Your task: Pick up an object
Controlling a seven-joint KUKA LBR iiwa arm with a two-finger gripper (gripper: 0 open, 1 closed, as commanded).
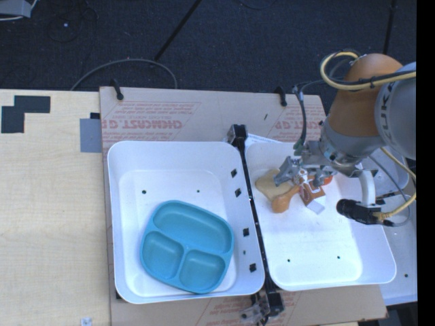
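Observation:
In the right bin (326, 263), a tan and orange chunk (274, 190) lies near the divider at the far left. Just to its right sits a small brown and red packet (312, 195) with a white tag (317, 207). My gripper (302, 175) hangs low over these two, at the packet's upper left edge and touching or nearly touching the chunk's right end. The view does not show anything lifted clear of the bin floor. A blue divided plate (187, 246) rests in the left bin (136, 168).
The black divider (246, 209) runs between the two bins. The arm's grey wrist and orange band (363, 100) lean in over the right bin's far right corner, with a black cable fitting (359, 211) and yellow hoses hanging beside it.

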